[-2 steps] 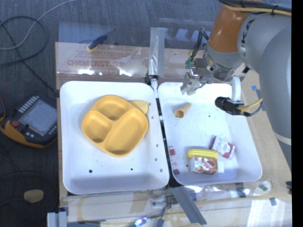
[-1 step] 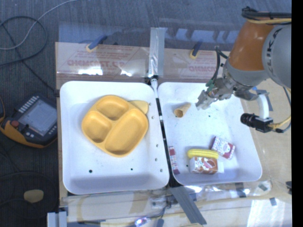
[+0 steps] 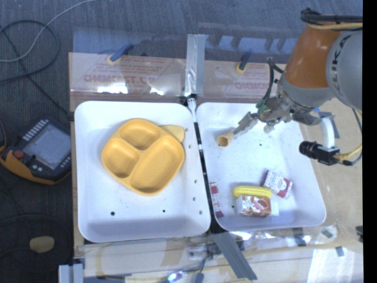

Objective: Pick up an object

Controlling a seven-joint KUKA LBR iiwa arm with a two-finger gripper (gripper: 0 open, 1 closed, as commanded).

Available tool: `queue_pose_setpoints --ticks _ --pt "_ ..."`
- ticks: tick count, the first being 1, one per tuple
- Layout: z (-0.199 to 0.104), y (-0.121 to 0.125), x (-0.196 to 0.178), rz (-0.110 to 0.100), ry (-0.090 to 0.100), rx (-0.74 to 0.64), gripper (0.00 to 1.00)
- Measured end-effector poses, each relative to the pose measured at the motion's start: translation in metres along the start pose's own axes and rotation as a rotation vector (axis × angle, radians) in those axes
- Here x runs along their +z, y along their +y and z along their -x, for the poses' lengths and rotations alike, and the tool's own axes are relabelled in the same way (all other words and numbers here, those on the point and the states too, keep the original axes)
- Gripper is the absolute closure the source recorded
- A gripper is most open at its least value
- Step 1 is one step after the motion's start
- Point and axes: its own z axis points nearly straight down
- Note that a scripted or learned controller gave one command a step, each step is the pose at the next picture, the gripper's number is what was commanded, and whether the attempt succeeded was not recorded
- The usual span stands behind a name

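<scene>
My gripper (image 3: 268,115) hangs over the back of the right bin (image 3: 306,175), below the orange band of the arm. A slim grey piece with a tan, cone-like tip (image 3: 223,139) slants from the gripper down to the left and ends near the bin's floor. I cannot tell whether it is a loose object or part of the gripper. Near the front of this bin lie a red and white packet (image 3: 277,184), a yellow banana-shaped toy (image 3: 252,191) and a red labelled pack (image 3: 254,206), all apart from the gripper.
The left bin (image 3: 94,217) holds a yellow divided plate (image 3: 143,155) with a pale yellow piece (image 3: 175,132) tucked under its back right edge. A small red item (image 3: 213,189) lies by the divider between the bins. A black camera module (image 3: 318,151) sticks out beside the arm.
</scene>
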Motion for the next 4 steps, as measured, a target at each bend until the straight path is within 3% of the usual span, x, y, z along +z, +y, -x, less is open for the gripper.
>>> queue_pose_setpoints --ticks 1,2,3,4 --pt "0.005 -0.084 0.074 -0.002 0.004 0.020 0.00" --pt "0.005 -0.110 0.122 0.025 -0.011 -0.287 0.00" --pt "0.002 -0.109 0.113 0.024 -0.003 -0.289 1.00" --pt "0.034 -0.128 0.053 0.002 0.001 -0.175 1.00"
